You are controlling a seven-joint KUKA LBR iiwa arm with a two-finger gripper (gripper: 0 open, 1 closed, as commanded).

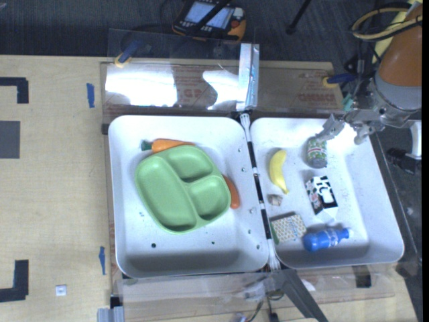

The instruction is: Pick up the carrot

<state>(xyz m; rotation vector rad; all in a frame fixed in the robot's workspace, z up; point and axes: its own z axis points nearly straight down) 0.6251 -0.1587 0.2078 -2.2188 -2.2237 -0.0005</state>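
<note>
carrot [173, 143] tucked behind green divided plate [183, 188], partly hidden | hand [343, 127] well right of plate | grip: cannot tell

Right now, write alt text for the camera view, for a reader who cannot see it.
A carrot lies in the left bin, mostly hidden under a green divided plate. The gripper hovers over the right bin's far edge, near a small jar, a banana and a blue bottle.
</note>
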